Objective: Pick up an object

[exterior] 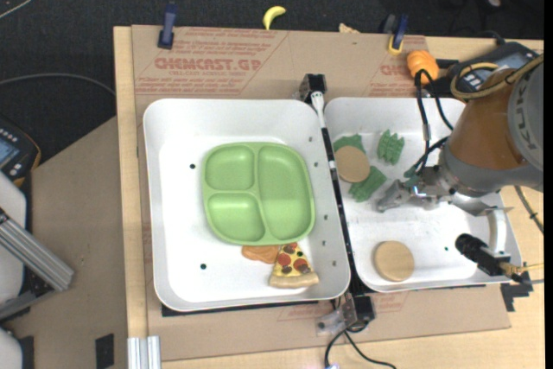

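The right bin holds several small items. A tan round disc lies by its left wall, with a green toy piece just behind it. Another green piece lies further right, and a third green piece sits in front of the disc. A second tan disc rests near the front. My gripper is low in this bin, pointing left, its tip right beside the third green piece. Nothing shows in its grasp.
The left bin holds a green divided plate, a pizza slice and an orange piece at the plate's front edge. On the bench behind sit an orange ball, a yellow banana and two blue clamps.
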